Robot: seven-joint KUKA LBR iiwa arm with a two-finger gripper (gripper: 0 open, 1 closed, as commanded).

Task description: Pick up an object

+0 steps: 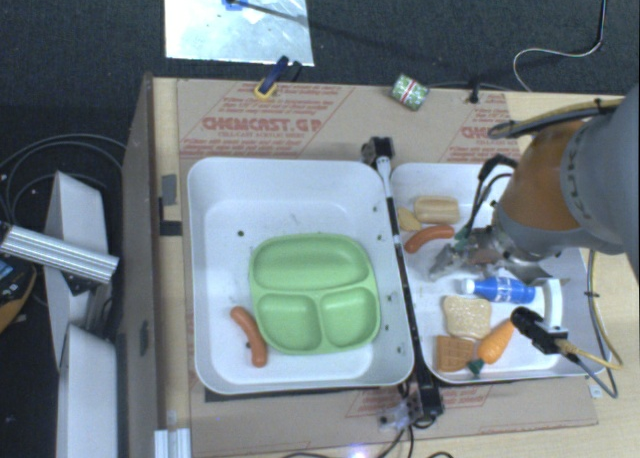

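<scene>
Seen from above at a slant, two white bins sit side by side on the counter. In the right bin (405,186), at right of frame, the gripper (447,261) is lowered among toy foods, apparently to pick one; whether the jaws are wide or narrow cannot be told. An orange sausage (428,238) lies just beside it, upper left. A blue bottle (503,291), a carrot (492,344) and crackers (465,316) crowd below. The left bin (215,236) holds a green divided tray (313,291).

A divided plate (314,291) lies in the left bin (215,196).
</scene>
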